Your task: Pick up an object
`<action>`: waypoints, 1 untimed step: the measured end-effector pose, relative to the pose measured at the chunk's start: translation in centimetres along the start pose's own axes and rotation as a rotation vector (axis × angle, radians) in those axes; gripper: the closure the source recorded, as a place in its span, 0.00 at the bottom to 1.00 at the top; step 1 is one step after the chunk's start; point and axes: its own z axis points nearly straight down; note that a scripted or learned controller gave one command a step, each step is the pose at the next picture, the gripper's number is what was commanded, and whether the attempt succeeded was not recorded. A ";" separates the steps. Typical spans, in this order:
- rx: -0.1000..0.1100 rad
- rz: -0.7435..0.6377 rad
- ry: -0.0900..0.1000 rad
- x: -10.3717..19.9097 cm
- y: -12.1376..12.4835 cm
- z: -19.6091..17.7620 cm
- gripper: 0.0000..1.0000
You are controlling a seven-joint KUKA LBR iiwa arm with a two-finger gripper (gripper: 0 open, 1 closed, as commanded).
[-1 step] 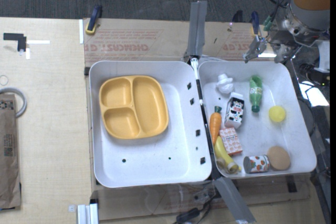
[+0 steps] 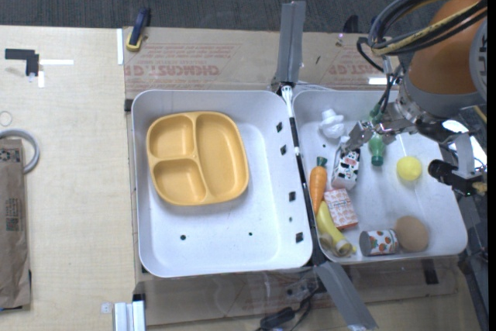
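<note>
My gripper (image 2: pixel 366 134) hangs over the upper middle of the right bin (image 2: pixel 442 205), reaching in from the right. Just below and to its right lies a small green bottle (image 2: pixel 377 150). A cow-patterned carton (image 2: pixel 347 167) stands just below and to its left. A white figure (image 2: pixel 332 122) sits to the gripper's left near the bin's back corner. A yellow ball (image 2: pixel 408 168) rests to the right of the bottle. I see nothing lifted off the bin floor.
The right bin also holds a carrot (image 2: pixel 318 181), a banana (image 2: pixel 332 232), a pink box (image 2: pixel 341 209), a can (image 2: pixel 377 242) and a brown egg-shaped object (image 2: pixel 412 233). The left bin (image 2: pixel 232 236) holds a yellow divided plate (image 2: pixel 198 157).
</note>
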 end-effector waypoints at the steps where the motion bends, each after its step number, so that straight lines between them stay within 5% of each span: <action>1: -0.002 -0.019 -0.001 0.9 -1.2 9.4 0.00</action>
